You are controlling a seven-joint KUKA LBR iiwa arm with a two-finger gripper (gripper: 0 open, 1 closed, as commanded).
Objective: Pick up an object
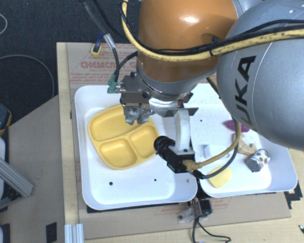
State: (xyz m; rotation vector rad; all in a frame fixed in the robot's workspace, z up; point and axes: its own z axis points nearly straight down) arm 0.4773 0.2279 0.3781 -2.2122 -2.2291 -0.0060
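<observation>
Hovering pincer [137, 116] (above) yellow tray [120, 138].

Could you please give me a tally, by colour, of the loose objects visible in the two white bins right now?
Yellow: 2, the divided tray in the left bin and a small yellow piece in the right bin
Purple: 1, a small piece partly hidden by the arm
Tan: 1, a small piece
Grey and white: 1, a small object
Total: 5 visible

grey arm [263, 70], glossy orange band [185, 22], yellow cable [167, 52] looped around.
</observation>
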